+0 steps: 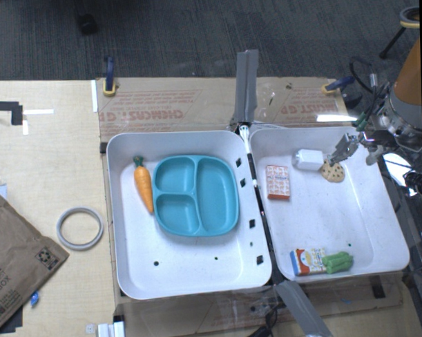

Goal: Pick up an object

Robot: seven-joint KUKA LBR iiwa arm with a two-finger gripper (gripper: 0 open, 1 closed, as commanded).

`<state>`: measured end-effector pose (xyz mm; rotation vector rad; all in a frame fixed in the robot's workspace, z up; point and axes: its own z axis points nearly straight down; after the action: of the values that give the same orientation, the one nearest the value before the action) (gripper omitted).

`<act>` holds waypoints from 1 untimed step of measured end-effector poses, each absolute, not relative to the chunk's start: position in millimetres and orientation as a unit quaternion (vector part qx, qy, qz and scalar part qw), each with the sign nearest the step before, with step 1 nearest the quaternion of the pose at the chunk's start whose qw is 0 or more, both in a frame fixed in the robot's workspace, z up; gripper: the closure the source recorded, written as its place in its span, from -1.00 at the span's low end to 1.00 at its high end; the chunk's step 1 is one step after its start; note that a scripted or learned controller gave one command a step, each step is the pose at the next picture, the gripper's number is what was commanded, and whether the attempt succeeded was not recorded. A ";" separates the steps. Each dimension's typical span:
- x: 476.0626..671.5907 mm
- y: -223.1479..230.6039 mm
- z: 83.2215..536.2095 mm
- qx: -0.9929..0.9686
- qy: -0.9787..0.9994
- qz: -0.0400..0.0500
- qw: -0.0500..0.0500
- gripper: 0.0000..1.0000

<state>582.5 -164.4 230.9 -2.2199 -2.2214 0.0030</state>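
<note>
My gripper [342, 151] hangs over the far right part of the right bin [378, 214], its fingers spread apart with nothing between them. Just below the fingertips lies a round tan cookie [332, 171]. A small white block [308, 159] rests to the cookie's left. Further left, a red and white carton [278, 182] lies flat. At the bin's near edge lies a small colourful box [308, 260], and a green vegetable toy [338, 262] touches it.
The left bin [131, 264] holds a teal divided plate [197, 195] and an orange carrot [143, 187] beside it. A tape ring [80, 228] and a cardboard piece [17, 257] lie on the bench to the left. A grey divider post [246, 83] stands between the bins at the back.
</note>
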 end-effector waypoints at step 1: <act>616.8 -201.3 123.4 -0.735 -0.679 0.001 0.000 -1.00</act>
<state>616.8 -201.3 123.4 -2.3071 -2.1312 0.0035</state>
